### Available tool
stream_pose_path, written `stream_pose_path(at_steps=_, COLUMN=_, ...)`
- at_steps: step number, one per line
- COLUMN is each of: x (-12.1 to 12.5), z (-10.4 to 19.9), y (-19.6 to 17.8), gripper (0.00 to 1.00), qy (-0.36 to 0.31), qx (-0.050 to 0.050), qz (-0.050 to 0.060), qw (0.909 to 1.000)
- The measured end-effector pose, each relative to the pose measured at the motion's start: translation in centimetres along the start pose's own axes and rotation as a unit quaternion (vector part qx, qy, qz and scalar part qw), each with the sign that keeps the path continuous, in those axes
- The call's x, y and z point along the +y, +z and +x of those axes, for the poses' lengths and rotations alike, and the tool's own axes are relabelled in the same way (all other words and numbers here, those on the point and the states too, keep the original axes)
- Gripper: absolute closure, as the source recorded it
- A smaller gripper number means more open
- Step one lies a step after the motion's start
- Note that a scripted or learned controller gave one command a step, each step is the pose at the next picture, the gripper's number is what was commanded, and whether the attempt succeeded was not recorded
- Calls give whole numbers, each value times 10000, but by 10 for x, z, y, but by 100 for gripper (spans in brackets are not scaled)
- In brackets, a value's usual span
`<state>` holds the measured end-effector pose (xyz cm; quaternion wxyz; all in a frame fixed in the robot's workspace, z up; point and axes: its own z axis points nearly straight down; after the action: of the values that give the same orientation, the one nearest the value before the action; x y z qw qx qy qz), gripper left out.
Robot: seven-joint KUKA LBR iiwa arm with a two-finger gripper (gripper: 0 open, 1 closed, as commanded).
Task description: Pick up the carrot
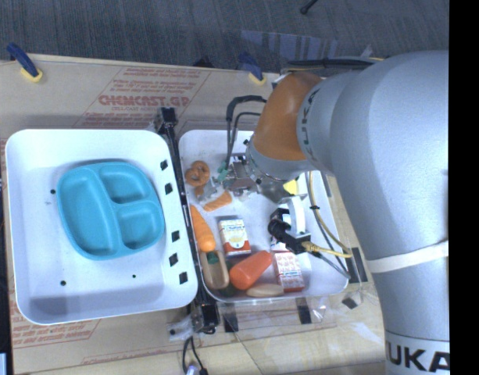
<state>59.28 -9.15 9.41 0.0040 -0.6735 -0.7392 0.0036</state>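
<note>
Gripper [226, 176] is low in the right bin [333, 283]; finger state cannot be determined. The arm [364, 131] descends steeply from the right. The carrot [202, 227] lies just below the gripper, against that bin's left wall, ungrasped.

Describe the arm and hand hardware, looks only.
Arm: bulky, rounded, light grey, with an orange band above the wrist, a white stripe and part of a white KUKA logo low down. Hand: small, metallic. Black and yellow cables run alongside.
</note>
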Motion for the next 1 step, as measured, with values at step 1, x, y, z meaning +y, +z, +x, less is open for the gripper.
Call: stream_pose_path(at_steps=1, x=2, z=-1, y=-13, gripper=100, qy=-25, qx=-10, qz=-21, qw=10000)
